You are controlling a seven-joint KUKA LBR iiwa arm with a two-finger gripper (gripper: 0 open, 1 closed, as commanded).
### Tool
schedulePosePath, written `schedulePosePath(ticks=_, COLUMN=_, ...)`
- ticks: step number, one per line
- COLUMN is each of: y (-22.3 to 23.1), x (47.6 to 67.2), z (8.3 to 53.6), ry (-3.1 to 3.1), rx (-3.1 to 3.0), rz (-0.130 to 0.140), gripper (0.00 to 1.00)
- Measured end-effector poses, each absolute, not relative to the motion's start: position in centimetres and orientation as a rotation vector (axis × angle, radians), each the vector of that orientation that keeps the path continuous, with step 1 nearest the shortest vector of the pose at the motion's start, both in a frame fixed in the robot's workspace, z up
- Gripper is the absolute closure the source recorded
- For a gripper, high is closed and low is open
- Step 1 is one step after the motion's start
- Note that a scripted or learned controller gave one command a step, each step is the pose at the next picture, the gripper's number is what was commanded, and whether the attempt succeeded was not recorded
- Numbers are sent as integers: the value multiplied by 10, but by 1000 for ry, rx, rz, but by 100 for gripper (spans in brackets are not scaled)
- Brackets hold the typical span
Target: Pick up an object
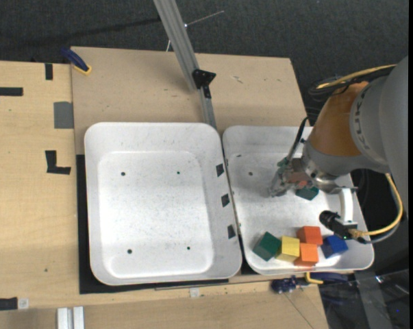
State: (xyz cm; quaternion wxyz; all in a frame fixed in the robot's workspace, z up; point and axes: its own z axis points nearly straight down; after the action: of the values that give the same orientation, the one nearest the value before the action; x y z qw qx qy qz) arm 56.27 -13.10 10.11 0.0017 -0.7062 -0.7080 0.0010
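Bench (158, 88) of pale wood carries two white bins side by side. Left bin (96, 184) has bare speckled floor w/ a few dark dots. Metal pole (182, 36) slants down from the top to the seam between bins. Right bin (251, 156) holds a cluster of blocks at its near edge — green block (266, 245), yellow block (290, 247), orange block (308, 253), red block (309, 235), blue block (334, 245), all touching or nearly so. Gripper (286, 181) sits low over the right bin's middle, well apart from the cluster. A teal block (307, 193) lies just beside it, to the right — not clearly between the fingers. Cannot tell if fingers are spread or closed.
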Motion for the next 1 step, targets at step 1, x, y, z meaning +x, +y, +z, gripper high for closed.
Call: schedulePosePath(ticks=1, y=-129, x=564, z=160, ry=-2222, rx=-2220, rz=1, gripper=100)
